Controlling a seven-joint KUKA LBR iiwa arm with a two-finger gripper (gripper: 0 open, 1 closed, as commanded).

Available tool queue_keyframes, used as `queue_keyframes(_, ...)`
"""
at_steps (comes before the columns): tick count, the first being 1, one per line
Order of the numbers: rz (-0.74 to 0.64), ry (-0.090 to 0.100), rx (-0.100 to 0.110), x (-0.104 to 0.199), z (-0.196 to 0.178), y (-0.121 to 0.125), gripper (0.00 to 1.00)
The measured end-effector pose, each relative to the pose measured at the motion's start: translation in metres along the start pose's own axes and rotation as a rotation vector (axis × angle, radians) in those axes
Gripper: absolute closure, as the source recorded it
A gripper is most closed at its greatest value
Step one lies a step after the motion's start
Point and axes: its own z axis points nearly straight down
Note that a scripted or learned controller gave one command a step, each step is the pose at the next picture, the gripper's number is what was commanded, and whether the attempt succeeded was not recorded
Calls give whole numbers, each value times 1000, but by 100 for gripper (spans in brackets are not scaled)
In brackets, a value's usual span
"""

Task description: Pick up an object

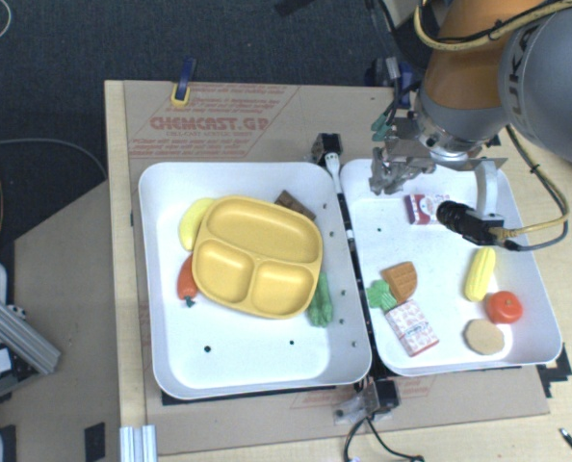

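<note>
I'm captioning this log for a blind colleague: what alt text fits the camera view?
The gripper hangs over the far corner of the right bin, which holds a corn cob, tomato, carton and other small items. The left bin holds an overturned yellow divided plate lying on toy food.

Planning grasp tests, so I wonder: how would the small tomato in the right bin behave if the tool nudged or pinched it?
The tomato looks round, so a nudge would probably roll it, perhaps against the tan disc beside it. Its skin seems smooth and glossy, so the tool might slip off it. Being small, it is likely light.
</note>
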Motion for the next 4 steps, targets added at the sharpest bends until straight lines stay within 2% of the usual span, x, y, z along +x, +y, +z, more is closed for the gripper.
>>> queue_keyframes(1, 3, -1, 3, 40, 24, -15, 100)
queue_keyframes(2, 5, -2, -2, 43, 18, -17, 100)
queue_keyframes(3, 4, -2, -5, 41, 4, -7, 100)
queue_keyframes(4, 6, -3, -4, 35, 8, -3, 100)
